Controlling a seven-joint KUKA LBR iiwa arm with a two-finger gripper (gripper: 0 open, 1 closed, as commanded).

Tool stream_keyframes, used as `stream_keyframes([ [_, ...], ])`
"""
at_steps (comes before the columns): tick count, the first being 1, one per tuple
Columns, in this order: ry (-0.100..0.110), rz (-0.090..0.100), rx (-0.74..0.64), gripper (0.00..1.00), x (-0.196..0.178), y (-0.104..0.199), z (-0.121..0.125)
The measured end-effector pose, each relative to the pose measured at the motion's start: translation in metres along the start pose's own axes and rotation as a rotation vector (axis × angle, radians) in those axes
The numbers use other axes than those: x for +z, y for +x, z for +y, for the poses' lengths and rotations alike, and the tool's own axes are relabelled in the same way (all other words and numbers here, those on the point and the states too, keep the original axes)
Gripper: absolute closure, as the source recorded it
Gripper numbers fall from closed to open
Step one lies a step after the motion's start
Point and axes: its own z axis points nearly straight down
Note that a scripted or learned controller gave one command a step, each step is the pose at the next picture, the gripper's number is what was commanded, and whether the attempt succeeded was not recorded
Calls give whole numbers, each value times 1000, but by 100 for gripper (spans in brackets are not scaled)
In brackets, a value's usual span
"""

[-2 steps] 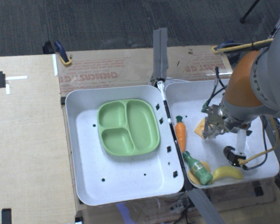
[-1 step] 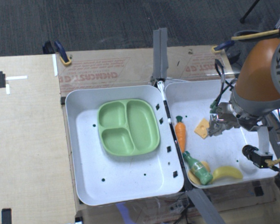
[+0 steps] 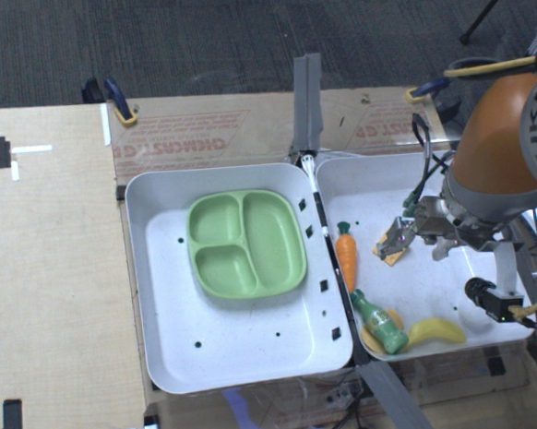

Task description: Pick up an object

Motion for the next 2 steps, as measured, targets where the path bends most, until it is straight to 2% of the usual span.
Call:
stream_keyframes([
  [1,3,0,125,0,91,-14,14],
  [2,2,1,463,0,100,-118,-1],
])
